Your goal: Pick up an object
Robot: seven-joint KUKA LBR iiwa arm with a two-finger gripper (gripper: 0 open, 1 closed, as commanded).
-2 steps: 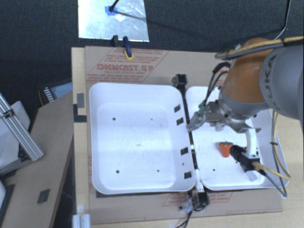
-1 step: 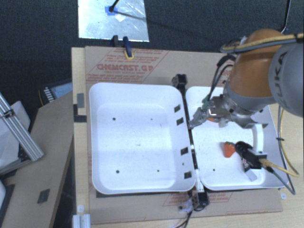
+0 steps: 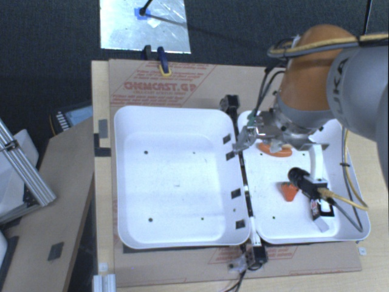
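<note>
Camera view looks down at a slant on the desk. A cardboard sheet with red print lies under two shallow white bins that touch along a middle seam dotted with small black clips. The left bin is plain white floor with a few tiny dark dots, so plenty of open room there. The right bin is the tight one. The grey arm comes in from the right, and its hand sits low over the bin's upper-left part, just beside the seam. Can't tell if the hand is released or clenched. A flat orange piece lies close beside it, partly under the wrist, and a second orange piece sits nearer the bin's middle. Dark carpet surrounds the desk, with a foil sheet at the back.
</note>
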